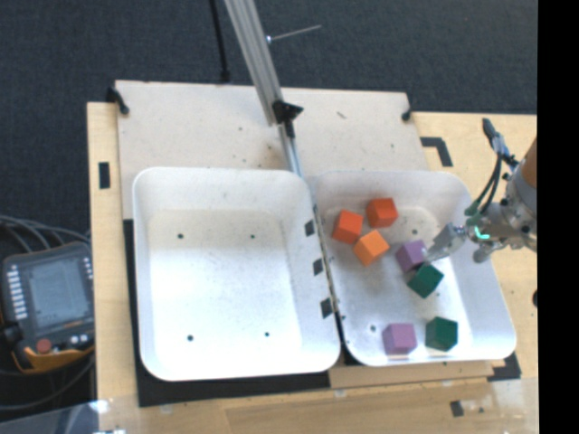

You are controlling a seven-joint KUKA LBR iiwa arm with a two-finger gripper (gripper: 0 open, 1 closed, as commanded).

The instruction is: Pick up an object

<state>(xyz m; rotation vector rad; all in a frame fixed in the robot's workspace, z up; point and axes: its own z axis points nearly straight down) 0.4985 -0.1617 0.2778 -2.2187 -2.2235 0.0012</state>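
Note:
The right bin (484, 310) holds several small blocks. Three orange ones (346, 227) (382, 212) (372, 246) cluster near its back left. A purple block (411, 255) lies against a green block (425, 280) in the middle. Another purple block (399, 337) and a green block (441, 333) sit by the front rim. My gripper (463, 245) hovers over the bin's right side, just right of the middle purple block. Its fingers are spread, with one grey finger (443, 242) pointing toward that block and nothing between them.
The left bin (149, 242) adjoins the right one along a shared divider (323, 269). A slanted metal pole (258, 52) rises from the back, ending near the bins' junction. A teach pendant (50, 297) lies off the bench at the left.

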